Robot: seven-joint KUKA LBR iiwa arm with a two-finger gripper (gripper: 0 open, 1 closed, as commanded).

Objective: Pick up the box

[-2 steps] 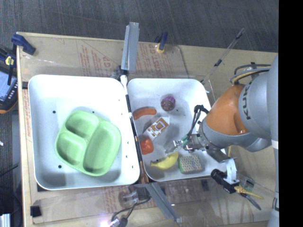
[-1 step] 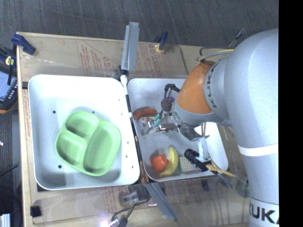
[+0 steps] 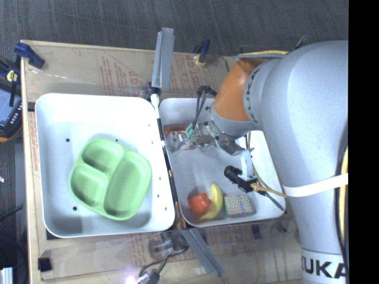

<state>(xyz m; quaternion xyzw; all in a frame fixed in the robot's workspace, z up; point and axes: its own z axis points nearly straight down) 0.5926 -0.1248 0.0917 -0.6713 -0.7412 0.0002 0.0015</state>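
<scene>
Here the gripper [image 3: 179, 139] sits low in the right bin's [image 3: 269, 158] upper-left corner.

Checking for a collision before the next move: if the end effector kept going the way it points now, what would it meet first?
The end effector points toward the upper-left corner of the right bin. It would probably meet the bin floor or the wall by the divider; depth is unclear. The box lies elsewhere.

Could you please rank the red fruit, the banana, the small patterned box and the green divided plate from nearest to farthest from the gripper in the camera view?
From the gripper, at the right bin's upper left:
1. Red fruit and banana, lower right bin, too close to call.
2. Patterned box, just right of them.
3. Green divided plate, left bin.
</scene>
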